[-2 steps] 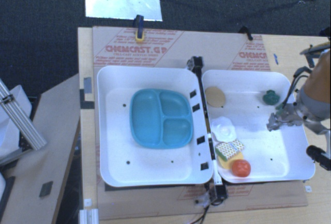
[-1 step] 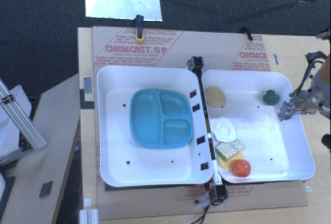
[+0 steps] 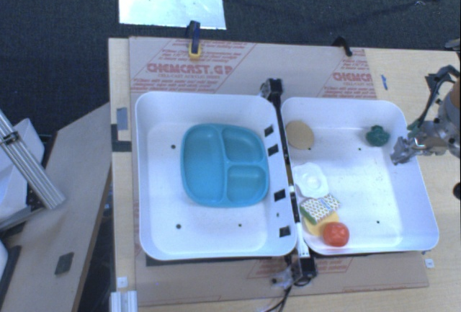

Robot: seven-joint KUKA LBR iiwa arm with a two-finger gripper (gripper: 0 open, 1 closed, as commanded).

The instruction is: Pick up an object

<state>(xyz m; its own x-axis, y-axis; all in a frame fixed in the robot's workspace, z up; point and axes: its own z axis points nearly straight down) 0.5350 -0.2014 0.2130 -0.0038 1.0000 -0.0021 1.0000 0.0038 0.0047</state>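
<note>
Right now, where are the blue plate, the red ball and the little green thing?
blue plate [image 3: 223, 163], camera view, its centre ridge.
red ball [image 3: 335, 233], camera view, its top.
little green thing [image 3: 377, 135], camera view, its middle.

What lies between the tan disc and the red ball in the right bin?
In the camera view, a white piece and a checkered block lie between the tan disc and red ball.

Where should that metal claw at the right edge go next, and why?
Probably a short move left and down over the small dark green toy. The gripper sits at the right bin's rim, and that toy is the nearest thing.
</note>
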